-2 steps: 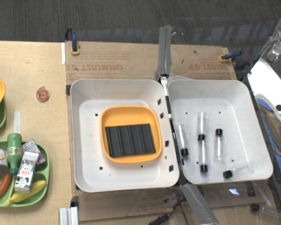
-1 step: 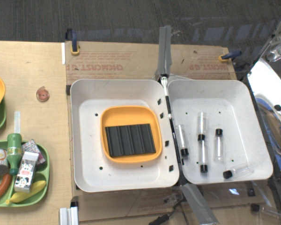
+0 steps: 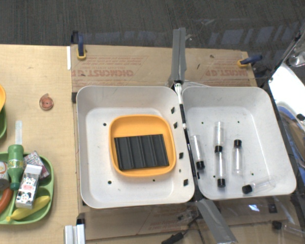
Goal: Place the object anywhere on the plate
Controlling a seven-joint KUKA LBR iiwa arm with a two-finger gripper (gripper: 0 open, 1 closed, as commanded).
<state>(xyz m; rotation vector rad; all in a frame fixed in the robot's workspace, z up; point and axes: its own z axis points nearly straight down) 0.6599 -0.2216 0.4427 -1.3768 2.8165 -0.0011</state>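
Counter (image 3: 30,70): pale wood at the left, with cardboard under both bins.
Left bin (image 3: 91,136): shallow and white; a band of bare floor rings the plate on all sides, widest at the near edge.
Right bin (image 3: 259,116): shallow and white, touching the left bin along the centre seam; its far half is bare.
Plate (image 3: 141,126): orange, rounded square, in the middle of the left bin, carrying a dark ribbed insert (image 3: 142,152).
Green tray (image 3: 40,202): near left on the counter, well apart from the bins, holding toy food.
Tubes: four clear, black-capped tubes lie in the right bin's near half: one (image 3: 197,150) by the left wall, two (image 3: 218,154) (image 3: 237,155) at mid-floor, one (image 3: 256,186) against the near right corner.
Fingers: cannot tell their state.
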